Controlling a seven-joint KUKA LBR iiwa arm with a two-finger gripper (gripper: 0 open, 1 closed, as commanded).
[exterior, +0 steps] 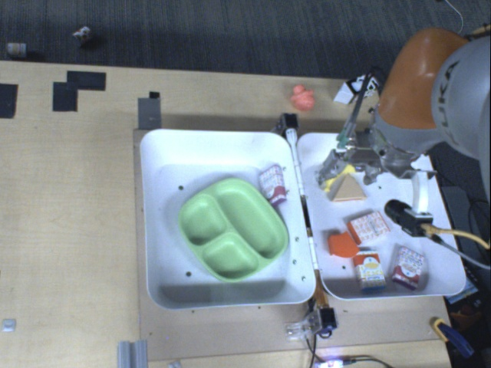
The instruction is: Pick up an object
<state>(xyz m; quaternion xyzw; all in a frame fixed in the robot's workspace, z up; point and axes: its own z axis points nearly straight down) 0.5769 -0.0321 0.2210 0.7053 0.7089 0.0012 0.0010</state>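
In the right white bin (pixel 449 228), nearest the camera, a small juice-style carton with an orange top (pixel 371 271) and a dark red printed packet (pixel 409 267) lie side by side. Just beyond them sit a flat orange block (pixel 343 244) and an orange patterned box (pixel 368 226). Farther back in this bin lies a tan wedge-shaped block (pixel 349 187), the likely target, with the tool (pixel 347 167) right over its far end. The step in hand looks like the descent for a grasp; next it must settle and close on the wedge. Whether the tool is released or clenched, I cannot tell; the wrist masks it. Left of this bin, a green divided plastic plate (pixel 232 227) fills its neighbour.
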